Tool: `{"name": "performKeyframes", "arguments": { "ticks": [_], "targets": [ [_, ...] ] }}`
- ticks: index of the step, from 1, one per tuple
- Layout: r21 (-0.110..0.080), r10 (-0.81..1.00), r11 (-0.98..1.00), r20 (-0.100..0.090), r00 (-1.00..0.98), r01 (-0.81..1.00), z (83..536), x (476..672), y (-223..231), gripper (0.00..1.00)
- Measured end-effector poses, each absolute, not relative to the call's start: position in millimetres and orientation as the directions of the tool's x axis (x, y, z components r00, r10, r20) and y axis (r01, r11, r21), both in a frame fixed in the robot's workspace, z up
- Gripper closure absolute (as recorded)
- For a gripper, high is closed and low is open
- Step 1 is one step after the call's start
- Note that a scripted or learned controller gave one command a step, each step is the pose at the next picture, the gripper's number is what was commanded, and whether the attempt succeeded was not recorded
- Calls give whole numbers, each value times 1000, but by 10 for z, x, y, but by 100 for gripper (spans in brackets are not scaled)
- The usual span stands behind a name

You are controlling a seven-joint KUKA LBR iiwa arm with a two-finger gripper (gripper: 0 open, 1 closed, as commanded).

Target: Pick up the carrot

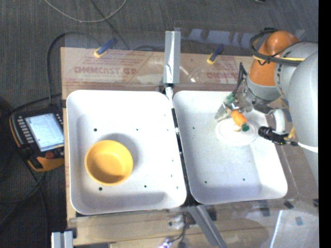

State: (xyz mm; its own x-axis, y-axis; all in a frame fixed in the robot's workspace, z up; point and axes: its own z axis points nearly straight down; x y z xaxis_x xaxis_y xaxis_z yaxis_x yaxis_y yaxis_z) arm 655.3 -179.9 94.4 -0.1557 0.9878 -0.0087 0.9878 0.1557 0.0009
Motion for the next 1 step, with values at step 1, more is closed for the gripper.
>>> {"name": "performKeyframes", "arguments": {
  "ticks": [1],
  "targets": [
    [-9, 954, 300, 0, -300, 954, 1793, 6242, -1809, 100]
  ]
}}
